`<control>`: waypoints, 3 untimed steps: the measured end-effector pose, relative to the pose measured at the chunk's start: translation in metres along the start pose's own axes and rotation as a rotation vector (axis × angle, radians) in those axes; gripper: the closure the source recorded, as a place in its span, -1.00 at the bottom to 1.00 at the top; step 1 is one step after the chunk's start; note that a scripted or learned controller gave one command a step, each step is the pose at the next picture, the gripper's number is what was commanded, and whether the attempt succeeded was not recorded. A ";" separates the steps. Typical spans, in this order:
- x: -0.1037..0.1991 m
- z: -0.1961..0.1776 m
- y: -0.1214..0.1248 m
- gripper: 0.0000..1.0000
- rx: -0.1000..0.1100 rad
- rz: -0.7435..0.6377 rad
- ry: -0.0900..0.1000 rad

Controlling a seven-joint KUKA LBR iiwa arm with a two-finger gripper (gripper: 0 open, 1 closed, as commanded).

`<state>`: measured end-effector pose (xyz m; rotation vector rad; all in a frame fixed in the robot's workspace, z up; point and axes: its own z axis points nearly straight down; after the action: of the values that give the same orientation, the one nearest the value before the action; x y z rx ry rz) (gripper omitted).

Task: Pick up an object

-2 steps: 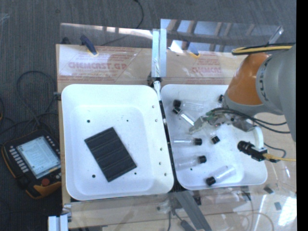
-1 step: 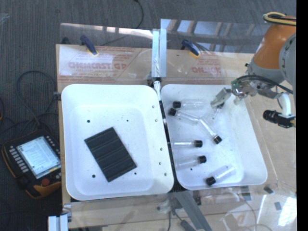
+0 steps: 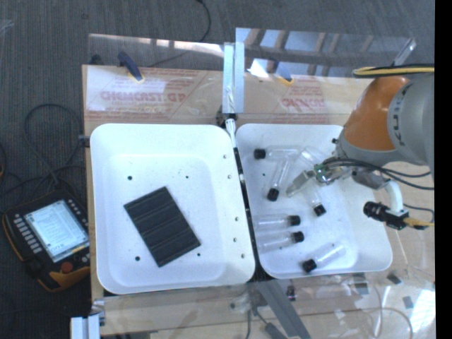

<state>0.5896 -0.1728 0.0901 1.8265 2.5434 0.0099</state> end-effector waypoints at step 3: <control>0.022 -0.001 0.091 -1.00 0.011 0.032 0.000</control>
<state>0.6685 -0.1228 0.0924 1.8716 2.5192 -0.0042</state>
